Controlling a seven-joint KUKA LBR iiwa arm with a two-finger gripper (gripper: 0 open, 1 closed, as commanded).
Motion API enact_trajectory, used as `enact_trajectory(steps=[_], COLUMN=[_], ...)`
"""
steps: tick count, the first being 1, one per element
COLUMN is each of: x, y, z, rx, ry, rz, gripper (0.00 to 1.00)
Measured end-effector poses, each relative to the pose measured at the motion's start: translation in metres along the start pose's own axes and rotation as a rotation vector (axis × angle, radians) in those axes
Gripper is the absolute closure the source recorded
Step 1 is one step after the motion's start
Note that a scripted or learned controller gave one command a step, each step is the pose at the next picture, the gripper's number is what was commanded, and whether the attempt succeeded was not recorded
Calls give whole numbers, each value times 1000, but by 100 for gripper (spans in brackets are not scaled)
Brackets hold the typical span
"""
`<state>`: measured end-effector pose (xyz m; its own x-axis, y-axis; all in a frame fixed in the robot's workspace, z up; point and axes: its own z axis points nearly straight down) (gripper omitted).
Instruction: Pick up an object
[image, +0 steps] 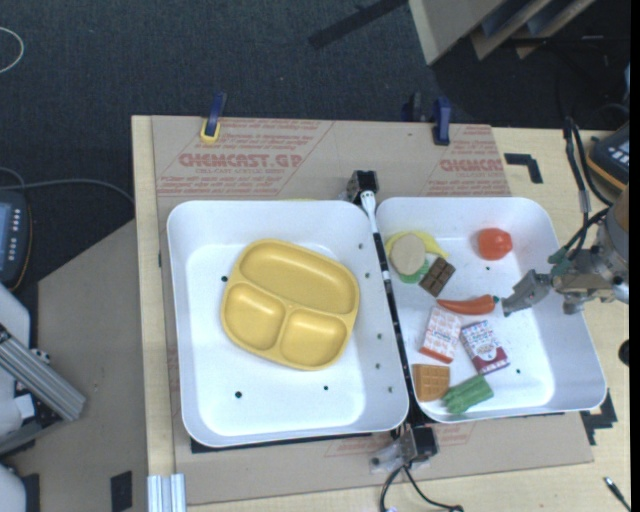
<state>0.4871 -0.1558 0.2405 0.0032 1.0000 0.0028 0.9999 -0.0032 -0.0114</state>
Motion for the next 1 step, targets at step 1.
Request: enact_trajectory(steps=[1], x=[0], y=[2], z=[-5], rx=[-11], ry=[-3], rz=[-3], gripper=[0])
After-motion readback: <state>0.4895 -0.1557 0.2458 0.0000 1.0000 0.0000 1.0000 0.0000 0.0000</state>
